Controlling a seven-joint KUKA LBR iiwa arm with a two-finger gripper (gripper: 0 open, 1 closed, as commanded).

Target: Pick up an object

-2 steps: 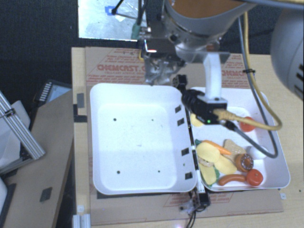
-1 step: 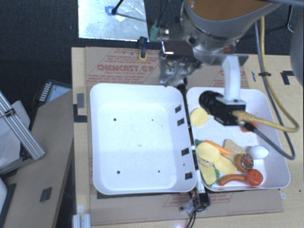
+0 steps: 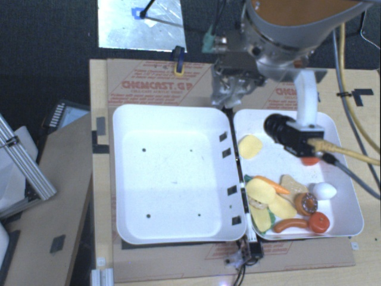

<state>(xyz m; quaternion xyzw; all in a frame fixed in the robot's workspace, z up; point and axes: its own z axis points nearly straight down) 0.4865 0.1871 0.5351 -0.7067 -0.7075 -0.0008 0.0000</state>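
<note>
Arm looms biggest, upper right of frame, grey with the orange band, coming in from the right. The claw hangs below it at top centre, over the far rims where the two bins meet. It's blurry, so I can't tell if it's open or closed, and I see nothing held in it.

All pickable stuff sits in the right bin, mostly its lower half:
- Yellow round slice sits alone near the bin's left wall, closest to the claw.
- Carrot lies across a heap of yellow pieces.
- Tan bread slice is just right of the carrot.
- Brown ring-shaped item is beside the white egg.
- Sausage and red tomato are at the bottom edge, touching or nearly so.

Left bin fills centre left. Both bins rest on the desk, which is covered in printed cardboard.
</note>
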